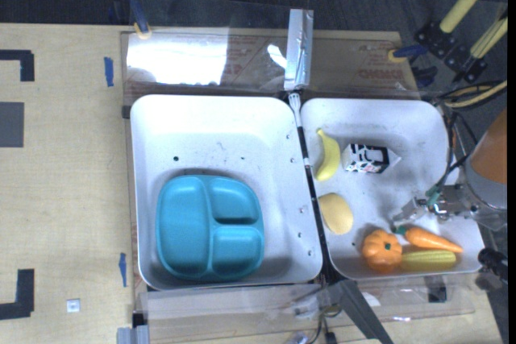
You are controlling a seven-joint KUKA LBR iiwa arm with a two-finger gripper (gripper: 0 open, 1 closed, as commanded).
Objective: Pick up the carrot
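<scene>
Carrot [434,239]: tapered, smooth orange, beside round pumpkin [381,249], right bin [419,115].

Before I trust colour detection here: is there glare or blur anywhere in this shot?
Camera view: strong glare on the clear plastic sheet behind the left bin; soft shadow under the blue tray; the carrot reads clearly orange; the gripper beside it is small and somewhat blurred.

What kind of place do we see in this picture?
Probably a robot test bench in a lab, not a kitchen: two white bins sit on a wooden bench, holding toy food such as a carrot and a banana, with a gripper beside them.
</scene>
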